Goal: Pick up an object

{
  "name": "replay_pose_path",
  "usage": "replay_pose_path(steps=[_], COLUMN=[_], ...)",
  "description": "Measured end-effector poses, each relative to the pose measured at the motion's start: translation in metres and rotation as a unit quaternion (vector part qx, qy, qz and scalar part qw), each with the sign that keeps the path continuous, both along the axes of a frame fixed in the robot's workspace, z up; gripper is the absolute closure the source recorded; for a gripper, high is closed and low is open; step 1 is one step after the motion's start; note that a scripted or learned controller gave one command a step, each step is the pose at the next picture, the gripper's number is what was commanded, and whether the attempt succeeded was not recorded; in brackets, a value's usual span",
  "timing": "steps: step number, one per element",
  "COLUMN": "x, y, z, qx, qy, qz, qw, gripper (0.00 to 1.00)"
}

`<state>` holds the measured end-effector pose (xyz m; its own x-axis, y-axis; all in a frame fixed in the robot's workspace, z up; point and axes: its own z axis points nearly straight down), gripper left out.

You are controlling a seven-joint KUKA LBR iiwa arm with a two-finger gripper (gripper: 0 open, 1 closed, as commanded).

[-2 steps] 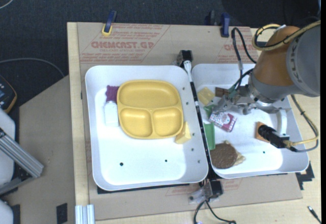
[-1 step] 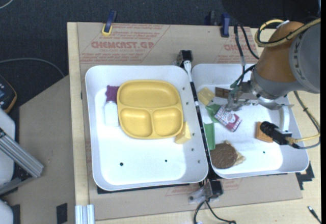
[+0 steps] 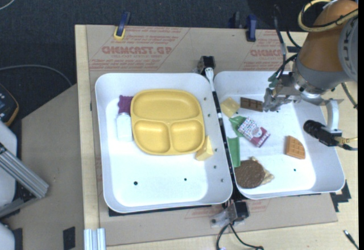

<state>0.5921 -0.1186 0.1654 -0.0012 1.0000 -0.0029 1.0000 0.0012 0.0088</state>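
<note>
Left bin [image 3: 107, 129]: a yellow three-compartment plate [image 3: 168, 121] takes the far-middle part. A purple item [image 3: 124, 103] and a small white bottle-like thing [image 3: 123, 128] sit wedged between the plate's left edge and the bin wall. A pale yellow wedge [image 3: 205, 151] pokes out at the plate's near-right corner, looks partly trapped under it. The bulk of the plate leaves no room for a clean grasp on those small bits.

Right bin [image 3: 327, 178]: loose toy food, spread out. A yellow chunk [image 3: 229, 108] is at the far left. A green stick [image 3: 233, 149] lies along the left wall, and a green-and-magenta packet [image 3: 251, 130] is just right of it. A round brown patty [image 3: 249, 173] is at the near edge and a waffle piece [image 3: 294, 148] sits right of centre, well apart from the rest.

A brown bar [image 3: 251, 104] lies flat in the far part. The gripper [image 3: 272, 102] is low just beside the bar's right end; contact unclear. Open or closed: cannot tell, wrist blocks it. Nothing visibly held. Judgement: the bar is the likely pick target, not lifted yet. Both bins rest on the bench [image 3: 170, 44].
</note>
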Motion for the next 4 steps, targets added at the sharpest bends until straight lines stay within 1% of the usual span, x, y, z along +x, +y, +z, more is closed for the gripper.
replay_pose_path(steps=[1,2,3,4], x=[0.002,-0.005,-0.020,-0.012], y=[0.000,0.055,0.101,0.107], z=[0.054,0.068,0.052,0.050], qx=[0.0003,0.0025,0.0026,0.0014], qy=[0.000,0.003,0.007,0.004], qz=[0.000,0.003,0.001,0.000], qw=[1.0000,1.0000,1.0000,1.0000], gripper=[1.00,1.00,1.00,1.00])
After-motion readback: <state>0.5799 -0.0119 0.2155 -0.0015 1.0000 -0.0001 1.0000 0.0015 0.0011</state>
